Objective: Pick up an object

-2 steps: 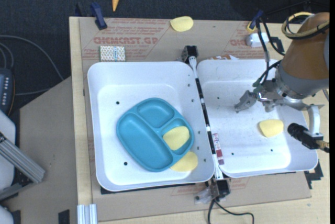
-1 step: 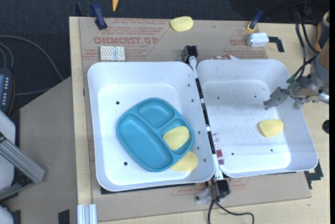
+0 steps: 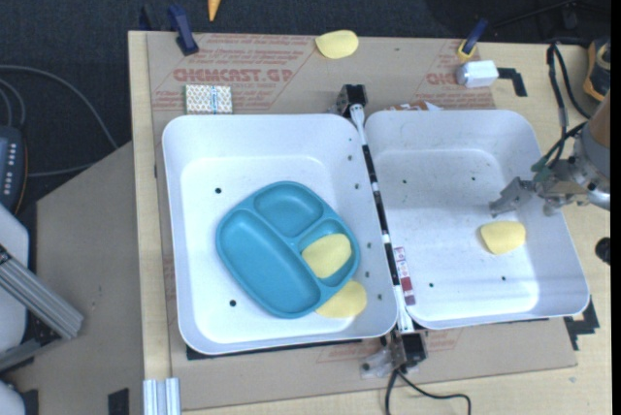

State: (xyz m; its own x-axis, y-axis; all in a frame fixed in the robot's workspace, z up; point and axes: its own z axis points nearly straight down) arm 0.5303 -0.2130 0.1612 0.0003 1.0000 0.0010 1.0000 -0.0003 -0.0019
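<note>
A yellow lemon-shaped piece (image 3: 503, 236) lies on the floor of the right bin (image 3: 437, 142), towards its right side. My gripper (image 3: 532, 194) hangs just above and slightly right of that piece, near the bin's right wall, with nothing seen in it. In the left bin (image 3: 194, 161) sits a blue divided plate (image 3: 272, 253). A second yellow piece (image 3: 327, 253) rests in the plate's small compartment. A third yellow piece (image 3: 342, 301) lies on the bin floor against the plate's lower right edge.
On the bench behind the bins lie another yellow piece (image 3: 337, 44), a small patterned packet (image 3: 209, 98), a white block (image 3: 478, 72) and two blue clamps (image 3: 181, 28). A toy carrot (image 3: 214, 1) rests on the dark floor beyond.
</note>
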